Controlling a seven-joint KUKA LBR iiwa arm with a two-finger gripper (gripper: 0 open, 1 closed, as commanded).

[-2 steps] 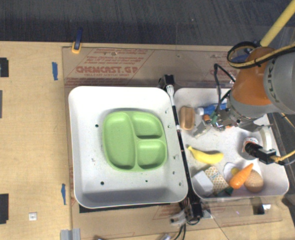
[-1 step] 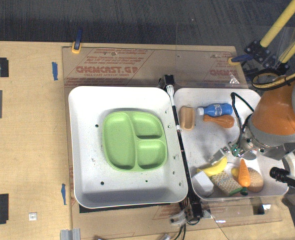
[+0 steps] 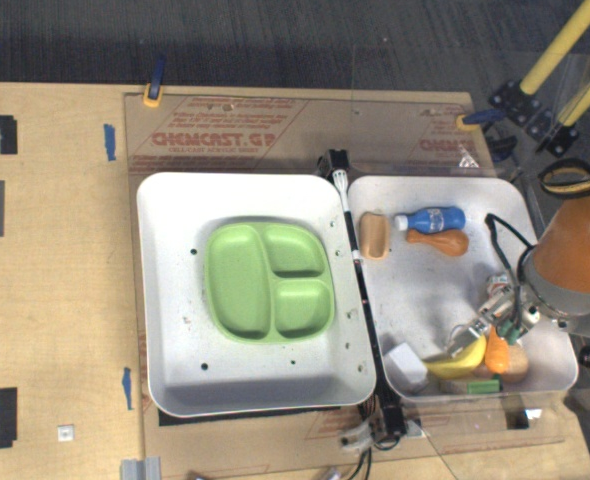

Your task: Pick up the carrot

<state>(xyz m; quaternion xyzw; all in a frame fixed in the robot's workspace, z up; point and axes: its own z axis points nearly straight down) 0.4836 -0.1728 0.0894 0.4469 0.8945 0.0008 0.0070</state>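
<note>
While the arm is reaching in from the right, the gripper [image 3: 487, 325] is hanging low over the near right corner of the right bin [image 3: 425, 303], and whether it is released or clenched cannot be told from this slant. The carrot [image 3: 498, 353] is lying in that corner, orange and stubby with a bit of green at its top, right under the wrist hardware. A yellow banana [image 3: 455, 365] is curving just beside it on the left, touching or nearly so, crowding the approach. A white block [image 3: 407, 362] is sitting near the banana's left end. Farther back, a blue bottle [image 3: 432, 219], a smooth tan drumstick shape [image 3: 445, 242] and a tan bread-like piece [image 3: 375, 235] are lying well apart from the carrot. The left bin [image 3: 170, 298] is holding a glossy green divided plate [image 3: 270, 280] with three compartments.
</note>
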